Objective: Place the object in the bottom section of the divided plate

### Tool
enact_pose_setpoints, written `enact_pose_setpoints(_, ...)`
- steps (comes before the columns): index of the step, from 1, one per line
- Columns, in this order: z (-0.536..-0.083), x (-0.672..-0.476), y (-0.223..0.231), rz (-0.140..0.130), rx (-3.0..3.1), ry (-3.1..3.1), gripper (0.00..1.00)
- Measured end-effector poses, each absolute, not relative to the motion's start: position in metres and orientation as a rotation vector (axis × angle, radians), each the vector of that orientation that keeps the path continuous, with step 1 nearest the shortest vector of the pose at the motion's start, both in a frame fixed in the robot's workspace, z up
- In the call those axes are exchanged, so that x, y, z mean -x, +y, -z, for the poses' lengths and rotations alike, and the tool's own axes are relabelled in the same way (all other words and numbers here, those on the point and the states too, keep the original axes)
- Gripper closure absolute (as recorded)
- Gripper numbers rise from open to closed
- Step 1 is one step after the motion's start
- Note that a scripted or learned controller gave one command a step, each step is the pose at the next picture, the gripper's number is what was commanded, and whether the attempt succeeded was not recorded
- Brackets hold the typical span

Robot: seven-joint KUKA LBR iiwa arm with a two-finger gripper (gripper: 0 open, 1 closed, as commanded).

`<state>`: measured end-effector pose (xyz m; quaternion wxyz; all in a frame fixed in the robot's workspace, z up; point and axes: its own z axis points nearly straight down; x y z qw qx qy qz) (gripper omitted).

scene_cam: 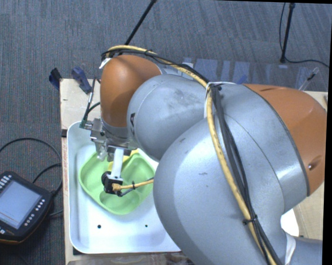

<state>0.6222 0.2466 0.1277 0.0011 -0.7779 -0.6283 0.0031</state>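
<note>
1. The grey KUKA arm [219, 175] reaches over the left white bin [112, 231] on the bench [68, 97].
2. The green divided plate [90, 178] lies in that bin.
3. The gripper [106, 153] hangs over the plate's upper part, and the bottom section lies toward the view's lower edge from it. I cannot tell whether it is open or carries the object.

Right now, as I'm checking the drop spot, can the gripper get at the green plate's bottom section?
Probably yes: the gripper hangs just over the green plate in the white bin, with nothing visible lying between them.
</note>
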Motion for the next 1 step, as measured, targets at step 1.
enact_pose_setpoints(1,-0.0914,-0.5596,0.2456,0.013,2.251,-2.189,1.0)
